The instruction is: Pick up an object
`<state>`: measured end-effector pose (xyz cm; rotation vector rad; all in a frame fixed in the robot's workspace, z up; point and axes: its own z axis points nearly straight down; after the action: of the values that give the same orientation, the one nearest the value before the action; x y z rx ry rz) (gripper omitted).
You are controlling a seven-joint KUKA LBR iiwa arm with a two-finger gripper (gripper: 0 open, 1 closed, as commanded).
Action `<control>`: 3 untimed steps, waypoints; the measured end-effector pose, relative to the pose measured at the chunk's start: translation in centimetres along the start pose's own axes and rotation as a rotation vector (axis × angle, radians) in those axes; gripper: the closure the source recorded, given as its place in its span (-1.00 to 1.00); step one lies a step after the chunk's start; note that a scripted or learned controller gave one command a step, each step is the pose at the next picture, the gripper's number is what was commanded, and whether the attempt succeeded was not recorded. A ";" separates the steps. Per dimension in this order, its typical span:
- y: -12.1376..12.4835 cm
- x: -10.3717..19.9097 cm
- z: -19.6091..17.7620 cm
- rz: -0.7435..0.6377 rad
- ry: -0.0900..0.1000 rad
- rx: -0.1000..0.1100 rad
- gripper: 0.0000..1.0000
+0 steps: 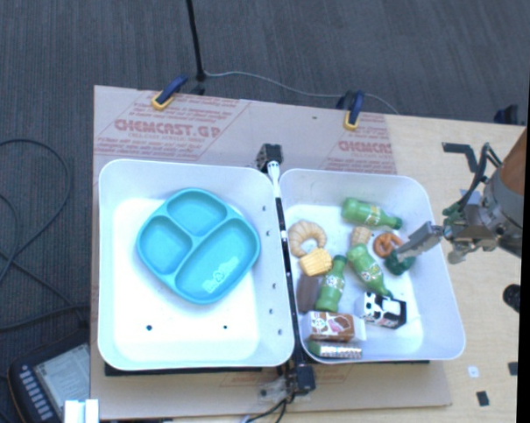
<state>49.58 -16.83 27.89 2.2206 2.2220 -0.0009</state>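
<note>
1. Gripper (410,248) at right bin's (435,332) right side, touching orange toy (386,243); finger state unresolved.
2. Toys clustered in right bin: bottles (370,213), croissant (306,233), corn (315,263).
3. Left bin (119,331): blue plate (199,245).

A blue divided plate (199,245) with three compartments lies in the left white bin (111,331), tilted a little off square. Both bins rest on a brown board (163,127) printed with red lettering, held at its far edge by two yellow-and-blue clamps (168,92), one near each end of the lettering. A black cable (19,213) loops over the dark grey carpet (44,48) to the left, and a thin black pole (192,28) rises beyond the board
</note>
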 end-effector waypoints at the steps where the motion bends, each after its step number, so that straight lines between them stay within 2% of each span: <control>1: 3.2 2.2 15.2 0.000 0.002 0.005 -1.00; 2: 4.1 1.4 19.1 0.000 0.001 -0.001 -1.00; 3: 4.3 1.4 18.0 0.000 -0.001 -0.007 1.00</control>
<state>53.86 -15.42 9.88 2.2169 2.2179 0.0061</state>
